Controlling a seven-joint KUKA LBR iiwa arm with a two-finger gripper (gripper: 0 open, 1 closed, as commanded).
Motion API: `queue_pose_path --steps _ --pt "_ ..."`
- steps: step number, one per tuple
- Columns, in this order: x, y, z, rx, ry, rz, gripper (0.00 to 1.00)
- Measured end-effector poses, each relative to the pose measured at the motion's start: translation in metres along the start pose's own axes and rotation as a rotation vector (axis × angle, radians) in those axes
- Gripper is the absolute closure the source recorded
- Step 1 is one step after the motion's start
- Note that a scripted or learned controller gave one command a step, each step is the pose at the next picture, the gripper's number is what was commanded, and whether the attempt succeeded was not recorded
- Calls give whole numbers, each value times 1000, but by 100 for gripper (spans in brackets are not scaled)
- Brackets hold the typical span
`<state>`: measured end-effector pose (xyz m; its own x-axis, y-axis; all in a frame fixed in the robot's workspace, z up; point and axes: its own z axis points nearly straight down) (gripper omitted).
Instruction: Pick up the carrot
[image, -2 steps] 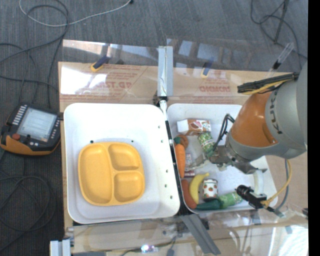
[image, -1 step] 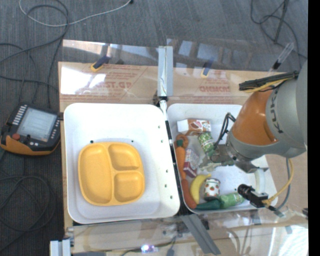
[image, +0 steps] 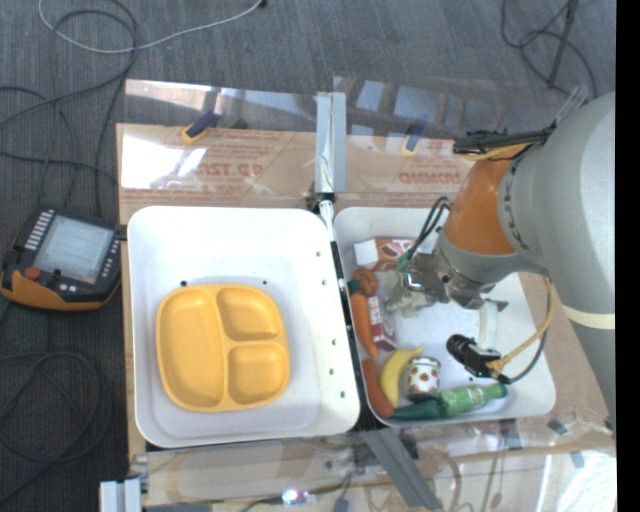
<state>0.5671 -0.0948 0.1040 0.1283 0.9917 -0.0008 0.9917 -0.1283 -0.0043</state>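
Carrot placement decides the move: the long orange carrot (image: 361, 322) lies along the left wall of the right-hand shallow white bin (image: 535, 395), its long axis running near-to-far. The claw (image: 410, 285) hangs just right of it; its opening cannot be told.

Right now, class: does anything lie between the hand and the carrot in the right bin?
Nothing visible does. The hand hangs just right of the carrot, which lies along the right bin's left wall. A packet touches the carrot's right side.
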Motion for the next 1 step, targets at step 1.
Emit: queue_pose_path --steps 1 --pt "63 -26 -79 0 -2 77 100"
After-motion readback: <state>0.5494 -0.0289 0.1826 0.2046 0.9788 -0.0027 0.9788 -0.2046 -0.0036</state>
